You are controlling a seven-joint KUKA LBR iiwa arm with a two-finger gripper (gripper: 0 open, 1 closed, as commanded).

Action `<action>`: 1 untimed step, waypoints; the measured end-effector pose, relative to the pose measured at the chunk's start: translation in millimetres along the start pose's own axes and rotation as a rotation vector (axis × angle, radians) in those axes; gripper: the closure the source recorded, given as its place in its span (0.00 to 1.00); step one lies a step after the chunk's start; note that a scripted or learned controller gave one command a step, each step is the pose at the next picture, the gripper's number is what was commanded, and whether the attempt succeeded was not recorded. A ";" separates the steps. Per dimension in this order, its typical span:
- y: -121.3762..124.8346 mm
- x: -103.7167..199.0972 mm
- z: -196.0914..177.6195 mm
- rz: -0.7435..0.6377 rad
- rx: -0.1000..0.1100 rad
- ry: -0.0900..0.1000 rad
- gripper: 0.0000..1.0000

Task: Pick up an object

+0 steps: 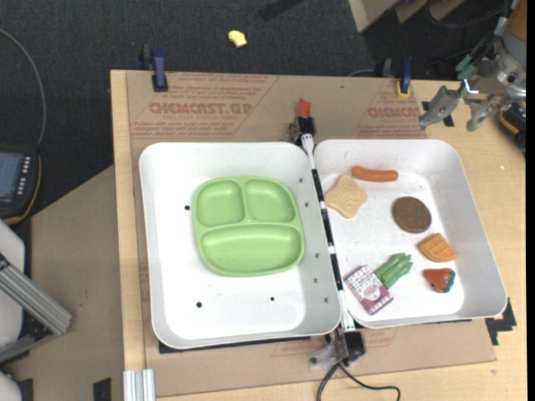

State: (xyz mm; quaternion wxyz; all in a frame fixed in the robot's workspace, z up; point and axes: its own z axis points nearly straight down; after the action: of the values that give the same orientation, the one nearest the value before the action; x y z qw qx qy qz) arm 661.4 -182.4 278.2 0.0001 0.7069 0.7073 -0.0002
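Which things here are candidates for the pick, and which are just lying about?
Pick candidates, all in the right bin: sausage, bread slice, brown disc, orange wedge, red piece, green bundle, pink packet.

Lying about: green divided plate, yellow scrap on floor.

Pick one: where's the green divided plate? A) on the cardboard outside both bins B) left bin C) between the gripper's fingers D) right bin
B: the green divided plate lies flat in the left bin, while the right bin holds the small food items.
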 end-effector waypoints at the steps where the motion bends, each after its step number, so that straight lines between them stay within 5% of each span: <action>1: 1.0 66.8 146.4 -0.006 0.014 0.006 0.00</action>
State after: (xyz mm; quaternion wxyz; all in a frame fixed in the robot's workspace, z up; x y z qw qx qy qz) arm 662.3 -115.7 131.8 -0.0069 0.7049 0.7093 -0.0029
